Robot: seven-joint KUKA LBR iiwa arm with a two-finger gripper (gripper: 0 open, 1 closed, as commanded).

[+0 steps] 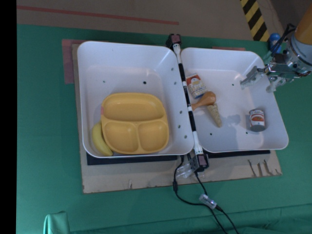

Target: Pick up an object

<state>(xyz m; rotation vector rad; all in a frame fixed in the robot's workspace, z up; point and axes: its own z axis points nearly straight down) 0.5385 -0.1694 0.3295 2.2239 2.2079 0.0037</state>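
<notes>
gripper (pixel 260 79) open, above can (pixel 257 120), well apart

Green bench cover (pixel 44 130), tan floor (pixel 122 4), hazard striping (pixel 253 9)

no legible text | small white-and-orange printed carton (pixel 196 86), well left of the two-finger gripper (pixel 261 79): label print too small to read | small round tin with orange-and-white label (pixel 257 119), below the gripper: print also unreadable | no numbers or brands can be made out
</notes>
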